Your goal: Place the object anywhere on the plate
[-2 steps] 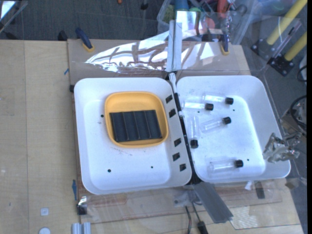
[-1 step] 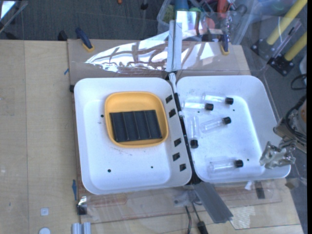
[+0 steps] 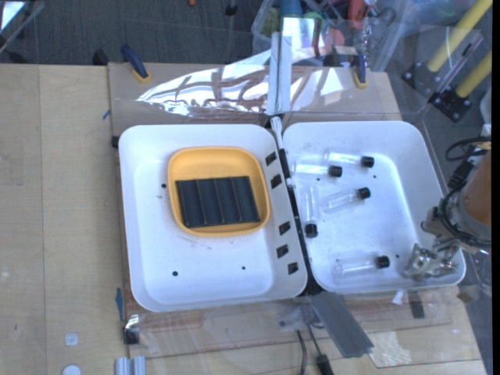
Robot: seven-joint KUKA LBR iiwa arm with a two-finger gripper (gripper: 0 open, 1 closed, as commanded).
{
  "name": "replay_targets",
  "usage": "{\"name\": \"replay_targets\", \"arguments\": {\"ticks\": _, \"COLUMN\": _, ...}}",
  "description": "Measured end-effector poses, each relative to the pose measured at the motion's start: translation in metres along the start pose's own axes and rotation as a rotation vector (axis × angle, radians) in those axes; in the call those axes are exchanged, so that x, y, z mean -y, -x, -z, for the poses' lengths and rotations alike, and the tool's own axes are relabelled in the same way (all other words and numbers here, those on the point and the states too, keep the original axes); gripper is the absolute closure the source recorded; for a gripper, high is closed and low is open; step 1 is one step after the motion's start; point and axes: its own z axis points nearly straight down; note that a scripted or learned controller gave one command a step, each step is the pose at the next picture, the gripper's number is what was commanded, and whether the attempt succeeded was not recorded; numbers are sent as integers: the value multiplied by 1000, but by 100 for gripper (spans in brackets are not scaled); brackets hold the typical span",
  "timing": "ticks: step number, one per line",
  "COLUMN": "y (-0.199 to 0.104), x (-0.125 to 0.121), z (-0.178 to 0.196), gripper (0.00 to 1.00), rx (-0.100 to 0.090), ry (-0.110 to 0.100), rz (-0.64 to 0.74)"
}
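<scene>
The gripper (image 3: pixel 431 262) sits low at the lower right of the frame, over the right bin's (image 3: pixel 406 143) lower right corner, its metal fingers pointing left; whether they are spread or pressed together I cannot tell, and nothing shows between them.

Just left of it lies a vial (image 3: pixel 361 266), clear with a black cap, long axis nearly level across the frame, cap toward the right and the gripper. It is near the fingertips but apart from them.

Further up the same bin lie more vials. One (image 3: pixel 347 198) at mid-bin runs slightly uphill to the right, cap at its right end. Two (image 3: pixel 316 168) (image 3: pixel 350 159) lie near the upper edge, both roughly level with caps to the right. Another (image 3: pixel 311 209) lies close to the bins' shared wall, long axis running up and down the frame, cap at the lower end.

In the left bin (image 3: pixel 148 233) rests the plate (image 3: pixel 181 166), yellow with rounded corners, in the upper centre of that bin. A dark ribbed block (image 3: pixel 216 201) lies on it, covering most of its floor, ribs running up and down.
</scene>
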Motion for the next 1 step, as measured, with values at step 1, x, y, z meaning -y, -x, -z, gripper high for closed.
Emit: {"name": "replay_targets", "arguments": {"ticks": 1, "y": 11, "x": 4, "z": 5, "gripper": 0, "rx": 19, "ry": -19, "rz": 10}}
